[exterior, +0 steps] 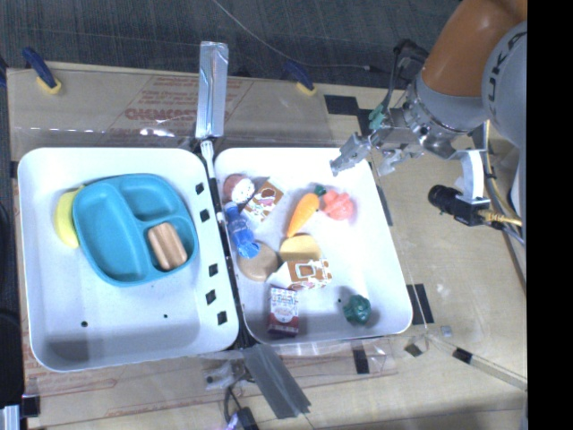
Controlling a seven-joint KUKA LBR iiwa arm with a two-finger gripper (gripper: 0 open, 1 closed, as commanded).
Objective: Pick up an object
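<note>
Small carton (pixel 284 310) by right bin's (pixel 387 249) front rim, jaws (pixel 351 158) above far-right corner

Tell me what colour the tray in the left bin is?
Blue. The tray shows clearly in the camera view, with a brown bread piece in it.

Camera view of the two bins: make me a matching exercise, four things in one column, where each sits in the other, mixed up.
Things:
1. blue tray
2. carrot
3. green toy
4. gripper

Places:
A. right bin's near right corner
B. left bin
C. over the right bin's far edge
D. middle of the right bin

Pairs: 1-B, 2-D, 3-A, 4-C
</note>
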